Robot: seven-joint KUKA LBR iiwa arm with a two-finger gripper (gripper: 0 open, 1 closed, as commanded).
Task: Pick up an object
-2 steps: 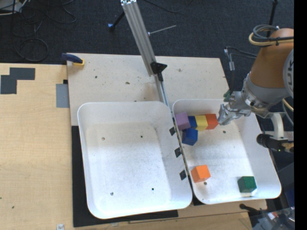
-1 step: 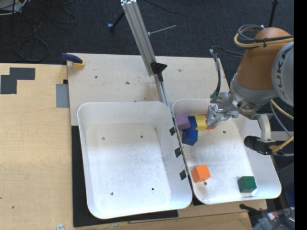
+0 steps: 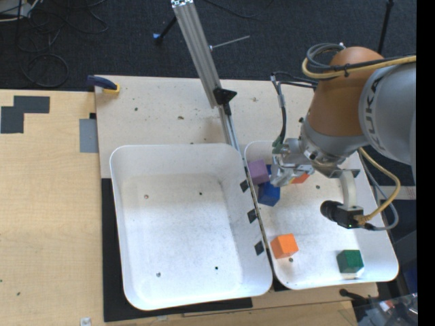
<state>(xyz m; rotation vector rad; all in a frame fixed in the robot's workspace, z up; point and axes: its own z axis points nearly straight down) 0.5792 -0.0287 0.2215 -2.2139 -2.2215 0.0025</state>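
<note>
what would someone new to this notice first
The big grey arm with the orange band looms over the right white bin, its gripper low beside a purple cube and a blue cube. Nearer the front lie an orange cube and a green cube.

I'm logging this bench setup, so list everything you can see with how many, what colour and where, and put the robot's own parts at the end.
Shallow white plastic bins: two, white, side by side on the bench.
Purple cube: one, purple, right bin, by its left wall.
Blue cube: one, blue, right bin, just below the purple one.
Orange cube: one, orange, right bin, lower left.
Green cube: one, green, right bin, lower right corner.
Slanted metal rail: one, silver, rising from between the bins.
Small clamp: one, blue and yellow, bench's far left corner.
Robot arm: one, grey and orange, from the right.
Pincer: one, over the right bin by the blue cube.
</note>
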